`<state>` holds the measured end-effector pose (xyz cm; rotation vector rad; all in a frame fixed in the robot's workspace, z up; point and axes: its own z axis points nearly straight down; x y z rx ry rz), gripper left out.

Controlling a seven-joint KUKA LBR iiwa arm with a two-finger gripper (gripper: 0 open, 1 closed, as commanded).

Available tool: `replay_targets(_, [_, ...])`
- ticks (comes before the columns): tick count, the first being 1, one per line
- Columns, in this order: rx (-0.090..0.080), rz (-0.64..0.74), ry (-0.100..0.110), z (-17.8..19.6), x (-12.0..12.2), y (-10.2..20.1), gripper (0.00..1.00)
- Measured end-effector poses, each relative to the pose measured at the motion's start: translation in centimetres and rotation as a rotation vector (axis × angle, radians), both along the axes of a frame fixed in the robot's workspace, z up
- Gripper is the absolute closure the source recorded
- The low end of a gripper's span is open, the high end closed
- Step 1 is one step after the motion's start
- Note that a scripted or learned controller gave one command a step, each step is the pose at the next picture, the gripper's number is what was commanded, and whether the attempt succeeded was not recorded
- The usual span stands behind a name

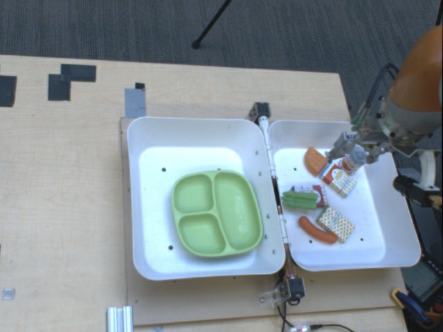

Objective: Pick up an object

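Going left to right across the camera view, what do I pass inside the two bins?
Green divided plate in the left bin → green toy vegetable → orange piece → gripper above a small red-and-white carton, all in the right bin.

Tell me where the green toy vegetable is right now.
In the camera view, the green toy vegetable lies in the right bin, near its left wall, just above the red sausage and left of the patterned packet.

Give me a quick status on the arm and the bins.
Hand low over right bin, above the small carton. Grip unclear. Nothing seen lifted. Orange piece close beside; green plate alone in left bin.
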<state>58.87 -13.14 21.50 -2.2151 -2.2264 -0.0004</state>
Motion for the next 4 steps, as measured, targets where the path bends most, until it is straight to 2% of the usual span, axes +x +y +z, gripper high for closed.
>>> replay_targets(1, [0.000,-0.001,-0.002,-12.2,-3.2,-4.5,0.00])
replay_targets(2, [-0.004,-0.004,-0.010,-12.9,-9.9,-0.7,0.00])
replay_targets(3, [-0.003,-0.002,-0.014,-11.9,-9.7,-0.7,1.00])
replay_targets(4, [-0.003,-0.002,-0.013,-12.0,-9.7,-0.7,0.00])
